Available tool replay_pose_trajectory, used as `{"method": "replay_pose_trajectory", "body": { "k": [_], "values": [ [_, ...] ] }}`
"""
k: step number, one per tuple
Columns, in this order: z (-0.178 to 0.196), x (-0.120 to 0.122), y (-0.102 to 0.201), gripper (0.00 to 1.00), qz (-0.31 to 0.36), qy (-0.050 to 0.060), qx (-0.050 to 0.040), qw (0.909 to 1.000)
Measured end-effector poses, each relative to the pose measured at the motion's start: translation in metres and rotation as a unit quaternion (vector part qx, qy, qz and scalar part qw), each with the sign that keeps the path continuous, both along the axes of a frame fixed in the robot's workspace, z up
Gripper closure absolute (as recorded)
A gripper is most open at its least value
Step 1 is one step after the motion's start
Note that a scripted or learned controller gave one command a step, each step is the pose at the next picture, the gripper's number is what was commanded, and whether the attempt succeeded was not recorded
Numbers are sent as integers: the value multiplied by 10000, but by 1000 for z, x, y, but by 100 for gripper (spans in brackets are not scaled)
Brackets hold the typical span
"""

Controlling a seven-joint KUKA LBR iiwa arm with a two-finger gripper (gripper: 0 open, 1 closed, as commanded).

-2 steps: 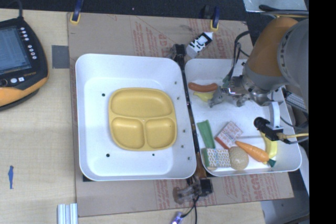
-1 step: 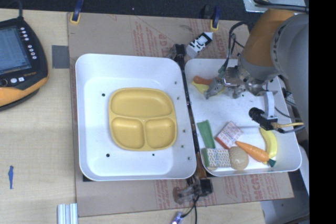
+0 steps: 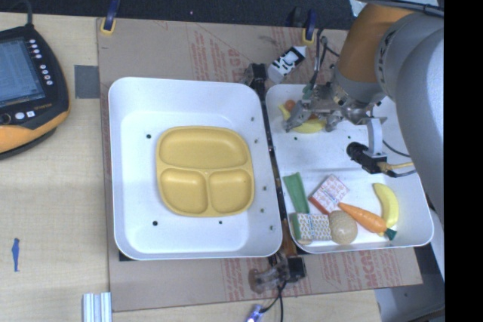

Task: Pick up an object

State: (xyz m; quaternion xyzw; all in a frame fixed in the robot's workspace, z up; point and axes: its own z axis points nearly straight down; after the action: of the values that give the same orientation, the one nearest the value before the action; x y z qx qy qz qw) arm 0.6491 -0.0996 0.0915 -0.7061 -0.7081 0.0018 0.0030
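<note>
Gripper [image 3: 311, 117] low over a yellow object [image 3: 308, 127], partly hidden, jaw state unclear

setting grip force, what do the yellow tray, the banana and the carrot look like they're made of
Yellow tray: looks like moulded plastic, matte, with smooth rounded compartments and even colour. Banana: probably toy plastic, uniform yellow, faint sheen. Carrot: likely plastic too, flat orange with a green tip; too small to be sure.
</note>
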Motion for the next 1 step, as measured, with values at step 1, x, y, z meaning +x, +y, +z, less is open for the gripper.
{"method": "replay_pose_trajectory", "body": {
  "k": [1],
  "values": [
    [0,6,4,0,4,-1,-1,10000]
  ]
}}
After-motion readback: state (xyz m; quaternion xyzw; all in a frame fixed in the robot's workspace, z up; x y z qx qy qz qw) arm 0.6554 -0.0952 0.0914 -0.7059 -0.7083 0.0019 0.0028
